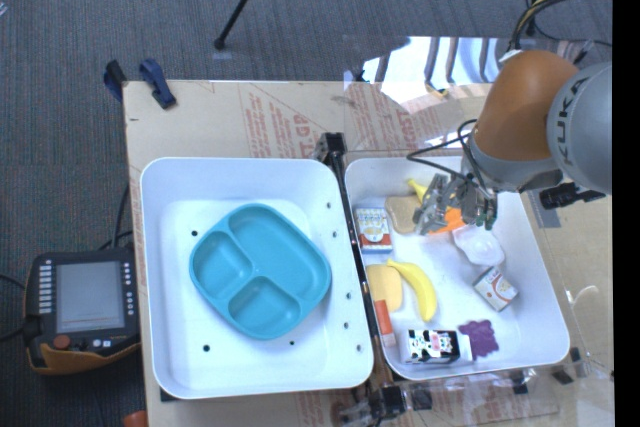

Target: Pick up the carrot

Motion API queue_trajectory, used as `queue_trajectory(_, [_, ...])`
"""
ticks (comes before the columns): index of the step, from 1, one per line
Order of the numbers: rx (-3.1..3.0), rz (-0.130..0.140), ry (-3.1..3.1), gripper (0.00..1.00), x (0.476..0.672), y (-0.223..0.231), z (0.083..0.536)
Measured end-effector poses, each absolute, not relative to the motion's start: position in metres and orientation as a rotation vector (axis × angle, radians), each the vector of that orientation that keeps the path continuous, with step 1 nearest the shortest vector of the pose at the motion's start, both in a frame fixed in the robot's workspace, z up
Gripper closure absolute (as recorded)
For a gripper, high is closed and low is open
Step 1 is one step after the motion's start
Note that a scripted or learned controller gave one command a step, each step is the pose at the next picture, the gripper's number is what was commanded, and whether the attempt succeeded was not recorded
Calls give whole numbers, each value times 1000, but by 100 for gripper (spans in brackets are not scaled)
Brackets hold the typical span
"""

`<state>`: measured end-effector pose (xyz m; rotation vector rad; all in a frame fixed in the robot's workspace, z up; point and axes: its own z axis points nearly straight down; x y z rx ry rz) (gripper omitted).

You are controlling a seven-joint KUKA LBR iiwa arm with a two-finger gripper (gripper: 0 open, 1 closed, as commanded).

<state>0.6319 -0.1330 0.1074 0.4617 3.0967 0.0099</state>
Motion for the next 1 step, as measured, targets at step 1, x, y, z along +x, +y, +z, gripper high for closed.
queue_trajectory(1, [524,4,3086,100,636,-104,184])
